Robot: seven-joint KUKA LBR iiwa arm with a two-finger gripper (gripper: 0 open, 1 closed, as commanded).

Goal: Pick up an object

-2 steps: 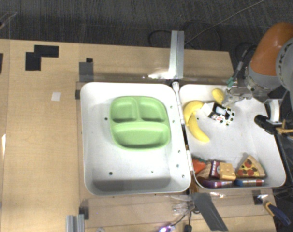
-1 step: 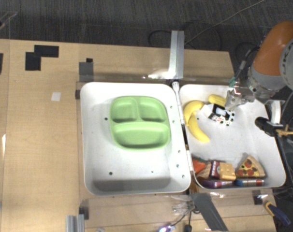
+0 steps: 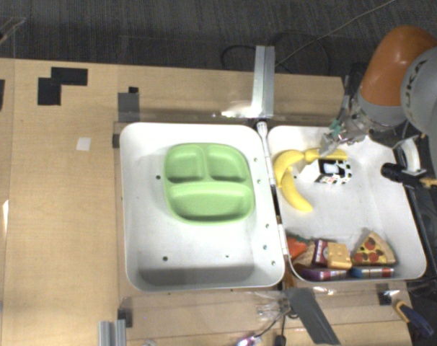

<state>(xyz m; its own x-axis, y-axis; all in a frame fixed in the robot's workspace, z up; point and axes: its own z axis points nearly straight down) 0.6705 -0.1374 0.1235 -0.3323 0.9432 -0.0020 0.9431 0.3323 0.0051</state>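
gripper [image 3: 339,137] low over right bin [image 3: 391,215], beside banana [image 3: 290,179] — fingers unclear

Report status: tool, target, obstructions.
Tool over right bin, at banana's far end. Nothing seen held. Black-and-white toy alongside.
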